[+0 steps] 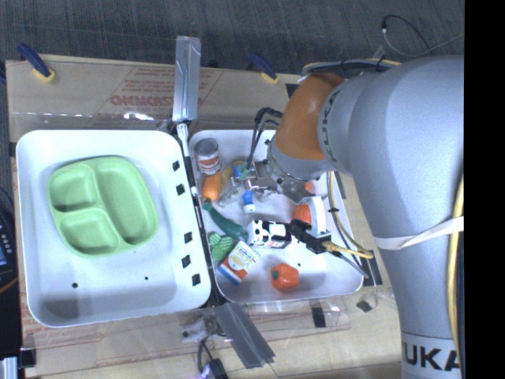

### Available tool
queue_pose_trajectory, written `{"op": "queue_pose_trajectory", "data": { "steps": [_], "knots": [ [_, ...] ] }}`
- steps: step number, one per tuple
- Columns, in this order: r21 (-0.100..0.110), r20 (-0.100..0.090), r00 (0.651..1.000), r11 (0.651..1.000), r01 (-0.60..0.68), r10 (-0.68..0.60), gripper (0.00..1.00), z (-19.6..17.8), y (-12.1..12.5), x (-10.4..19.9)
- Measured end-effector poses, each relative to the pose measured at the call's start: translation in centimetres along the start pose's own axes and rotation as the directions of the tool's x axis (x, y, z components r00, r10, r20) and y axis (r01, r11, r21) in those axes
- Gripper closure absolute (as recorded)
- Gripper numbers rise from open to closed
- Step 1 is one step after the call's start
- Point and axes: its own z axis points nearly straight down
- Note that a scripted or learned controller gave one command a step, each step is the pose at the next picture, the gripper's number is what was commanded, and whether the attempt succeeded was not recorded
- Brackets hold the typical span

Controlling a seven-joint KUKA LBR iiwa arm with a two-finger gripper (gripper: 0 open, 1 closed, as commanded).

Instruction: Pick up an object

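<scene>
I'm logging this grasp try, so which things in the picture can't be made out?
- Pincer in the camera view: small and dark among the clutter, so its state is unreadable.
- Right bin's far right side: covered by the arm.
- Can label: too small to read.
- Carton print: blurred.

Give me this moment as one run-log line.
arm: over right bin | gripper: low among clutter, near can | tomato: untouched | green tray: left bin
</scene>
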Motion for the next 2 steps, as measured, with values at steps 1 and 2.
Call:
{"op": "queue_pose_trajectory", "data": {
  "steps": [1,2],
  "knots": [
    [0.011,0.000,0.998,0.998,0.068,-0.068,0.00,-0.01,0.75,-0.19],
    [0.012,-0.002,0.997,0.997,0.071,-0.071,1.00,-0.61,0.90,-0.10]
  ]
}}
